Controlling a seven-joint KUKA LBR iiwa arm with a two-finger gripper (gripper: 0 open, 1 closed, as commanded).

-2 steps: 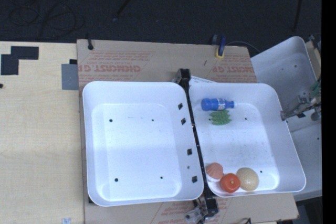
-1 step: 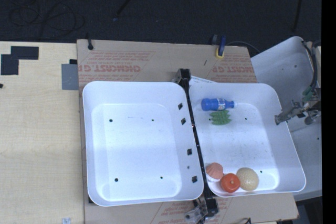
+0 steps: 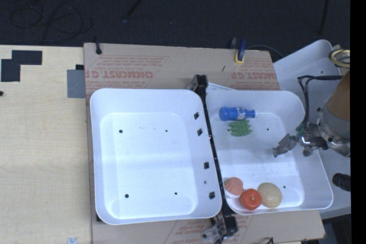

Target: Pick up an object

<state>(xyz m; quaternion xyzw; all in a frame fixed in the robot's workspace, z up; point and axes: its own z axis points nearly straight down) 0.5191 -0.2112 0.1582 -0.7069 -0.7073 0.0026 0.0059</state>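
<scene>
Flanking bins (image 3: 103,123) on perhaps cardboard (image 3: 171,68)

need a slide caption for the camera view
Gripper over right bin near blue bottle, green toy, three round items at front.

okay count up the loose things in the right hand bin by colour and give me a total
Blue: 1, bottle
Green: 1, leafy toy
Pink: 1, round piece
Red-orange: 1, ball
Tan: 1, ball
Total: 5
</scene>
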